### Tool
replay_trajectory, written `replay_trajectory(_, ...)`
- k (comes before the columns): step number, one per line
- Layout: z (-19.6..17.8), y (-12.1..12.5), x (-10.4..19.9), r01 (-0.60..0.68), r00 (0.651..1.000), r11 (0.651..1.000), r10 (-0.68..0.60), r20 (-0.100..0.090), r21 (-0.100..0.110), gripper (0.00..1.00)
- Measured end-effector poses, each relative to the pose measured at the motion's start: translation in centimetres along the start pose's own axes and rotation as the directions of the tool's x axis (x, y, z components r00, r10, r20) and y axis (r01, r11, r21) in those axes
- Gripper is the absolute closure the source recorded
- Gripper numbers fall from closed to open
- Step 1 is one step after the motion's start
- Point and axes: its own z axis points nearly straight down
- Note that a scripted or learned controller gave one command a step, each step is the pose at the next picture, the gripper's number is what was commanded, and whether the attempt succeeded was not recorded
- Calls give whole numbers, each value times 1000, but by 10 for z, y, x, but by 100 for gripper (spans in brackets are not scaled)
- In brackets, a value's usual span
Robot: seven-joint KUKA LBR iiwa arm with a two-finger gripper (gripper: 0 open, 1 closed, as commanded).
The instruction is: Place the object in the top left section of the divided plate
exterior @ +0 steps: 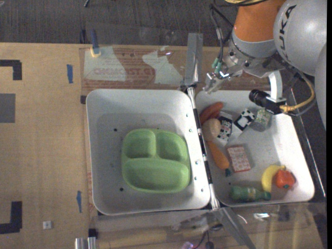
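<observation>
My metal two-finger pincer (pixel 213 82), fingers apart and holding nothing, hovers above the red sausage-shaped toy (pixel 211 111); green divided plastic plate (pixel 155 161) sits left.

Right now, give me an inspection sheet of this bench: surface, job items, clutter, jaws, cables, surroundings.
Surface: tan bench bearing two white bins side by side, with blue tape marks and black corner marks.
Job's things: green divided plate in the left bin; all three sections bare, nothing placed yet.
Clutter: right bin holds a toy hot dog, carrot, banana, orange pepper, green bottle, pink patterned card, black-and-white blocks and a small cube.
Gripper: above the right bin's far left corner; jaws' state cannot be told, nothing seen held.
Cables: yellow and black cables along the arm.
Surroundings: dark carpet, tripod legs beyond the bench.
</observation>
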Motion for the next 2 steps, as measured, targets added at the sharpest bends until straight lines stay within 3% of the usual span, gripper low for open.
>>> replay_trajectory(1, -3, -14, -31, 109, 994, 994, -109, 2, -2, 100)
replay_trajectory(2, 15, -91, -94, 182, 983, 983, -182, 1, -1, 100)
